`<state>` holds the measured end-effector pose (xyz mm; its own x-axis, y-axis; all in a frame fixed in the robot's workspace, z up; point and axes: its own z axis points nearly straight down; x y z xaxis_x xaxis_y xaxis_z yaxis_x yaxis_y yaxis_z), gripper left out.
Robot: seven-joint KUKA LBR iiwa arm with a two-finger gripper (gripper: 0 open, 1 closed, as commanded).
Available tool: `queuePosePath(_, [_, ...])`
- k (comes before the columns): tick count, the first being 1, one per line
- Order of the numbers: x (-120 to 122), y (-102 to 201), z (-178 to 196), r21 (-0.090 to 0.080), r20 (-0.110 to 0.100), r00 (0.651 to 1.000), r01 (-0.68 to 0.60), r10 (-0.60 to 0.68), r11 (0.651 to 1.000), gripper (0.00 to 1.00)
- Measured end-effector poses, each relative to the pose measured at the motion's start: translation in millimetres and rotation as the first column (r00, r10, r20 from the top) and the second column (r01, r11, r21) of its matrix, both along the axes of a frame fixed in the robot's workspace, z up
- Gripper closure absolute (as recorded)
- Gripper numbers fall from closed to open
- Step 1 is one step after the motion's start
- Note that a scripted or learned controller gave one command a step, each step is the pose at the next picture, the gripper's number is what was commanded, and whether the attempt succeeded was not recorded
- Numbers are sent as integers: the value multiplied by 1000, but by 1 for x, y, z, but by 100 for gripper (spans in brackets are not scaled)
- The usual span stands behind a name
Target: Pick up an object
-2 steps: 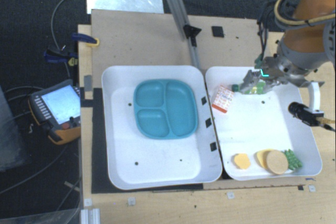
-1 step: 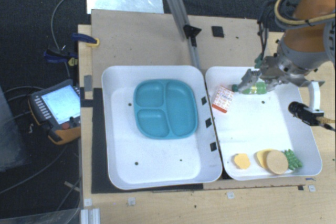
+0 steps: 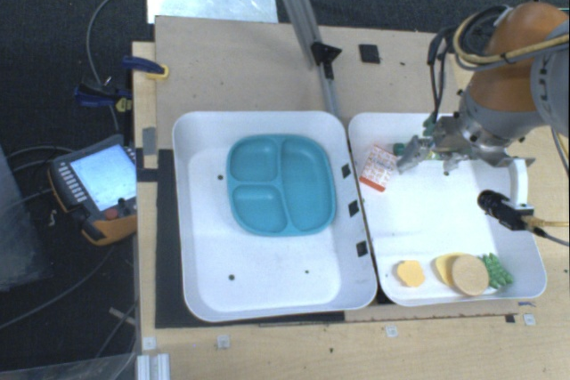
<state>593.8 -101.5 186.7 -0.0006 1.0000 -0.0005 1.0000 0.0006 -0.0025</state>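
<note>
In the right bin [image 3: 445, 218], a small red-and-white packet [image 3: 378, 167] lies against the left wall near the back. My gripper [image 3: 412, 154] hangs low just right of the packet, close to its upper right corner; whether it touches is unclear. Along the bin's front wall lie a yellow food piece [image 3: 410, 273], a round tan disc [image 3: 466, 273] and a green broccoli piece [image 3: 498, 271]. The grey arm with its orange band [image 3: 525, 27] comes in from the right.
The left bin [image 3: 205, 262] holds a blue divided plate [image 3: 280, 184]. A black part with a cable [image 3: 500, 209] hangs off the wrist over the right bin. A grey pole [image 3: 298, 4] crosses the bench behind the bins.
</note>
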Motion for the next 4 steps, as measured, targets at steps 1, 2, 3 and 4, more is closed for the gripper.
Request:
queuePosePath(1, [-7, 3, -60, 1, -1, 1000, 0, 0, 1000, 0])
queuePosePath(2, [-5, 3, -101, 0, 8, 1000, 0, 0, 1000, 0])
queuePosePath(3, [-3, 3, -88, -2, 14, 1000, 0, 0, 1000, 100])
queuePosePath(4, [4, 1, -24, -1, 10, 1000, -4, 4, 1000, 100])
